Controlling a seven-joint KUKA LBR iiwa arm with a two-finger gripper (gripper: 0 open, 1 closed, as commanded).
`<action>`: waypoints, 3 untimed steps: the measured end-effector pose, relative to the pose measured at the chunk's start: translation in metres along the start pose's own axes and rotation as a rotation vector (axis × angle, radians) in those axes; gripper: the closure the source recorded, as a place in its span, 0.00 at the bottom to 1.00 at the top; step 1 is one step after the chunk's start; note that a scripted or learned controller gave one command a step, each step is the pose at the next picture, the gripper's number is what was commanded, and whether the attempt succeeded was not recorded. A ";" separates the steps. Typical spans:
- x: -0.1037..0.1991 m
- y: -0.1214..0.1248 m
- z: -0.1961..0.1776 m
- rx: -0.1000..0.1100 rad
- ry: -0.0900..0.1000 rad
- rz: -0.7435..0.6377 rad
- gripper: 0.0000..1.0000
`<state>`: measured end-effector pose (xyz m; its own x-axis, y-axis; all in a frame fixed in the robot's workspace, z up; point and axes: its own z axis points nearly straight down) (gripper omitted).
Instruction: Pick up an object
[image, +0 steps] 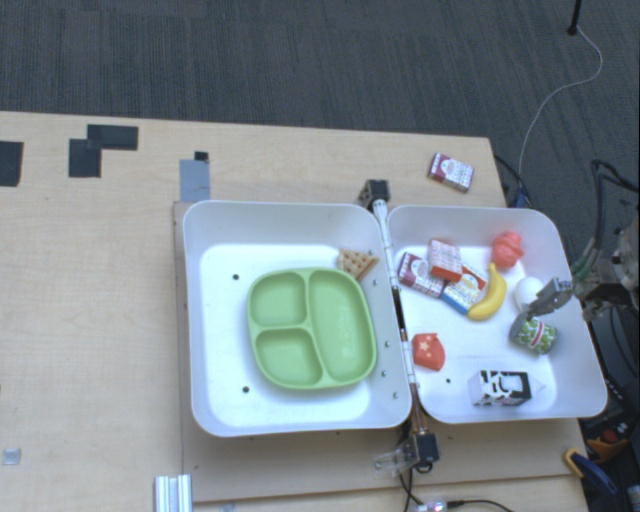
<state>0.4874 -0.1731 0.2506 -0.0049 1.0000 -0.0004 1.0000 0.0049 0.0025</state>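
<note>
We look down at a slant on a pale wooden bench (90, 300) with dark grey carpet (300, 50) beyond its far edge. Two shallow white bins sit side by side on it, joined along a dark hinge.

The left bin (215, 300) holds one green tray (310, 328) with three compartments, and one small waffle-like piece (355, 263) at its far right corner, just beside the tray.

The right bin (570, 385) holds the loose things we might pick. We count three small red and white packets (440, 272) clustered near its far left, one banana (489, 295) just right of them, one pink fruit (507, 249) farther back, one white ball (526, 291) right of the banana, one red piece (428, 351) near the hinge, one black and white carton (503, 387) at the near side, and one green speckled lump (534, 335) toward the right wall. A fourth packet (451, 172) lies out on the bench, beyond the bins.

The gripper (549, 299) reaches in from the right, over the bin's right side, just beside the ball and above the lump (whether it touches either, we cannot tell). Its jaws are too small and blurred for us to judge. The arm behind it is cut off by the frame edge.

Dark tape patches (100, 148) mark the bench's far left. Cables (560, 90) trail over the carpet at right.
</note>
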 end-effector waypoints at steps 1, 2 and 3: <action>0.019 0.007 0.126 0.003 0.002 0.003 0.00; 0.062 0.001 0.164 -0.004 -0.001 0.003 0.00; 0.062 0.004 0.152 -0.011 -0.002 0.001 1.00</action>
<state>0.4912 -0.1113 0.0983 -0.0035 1.0000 -0.0019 0.9999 0.0035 0.0131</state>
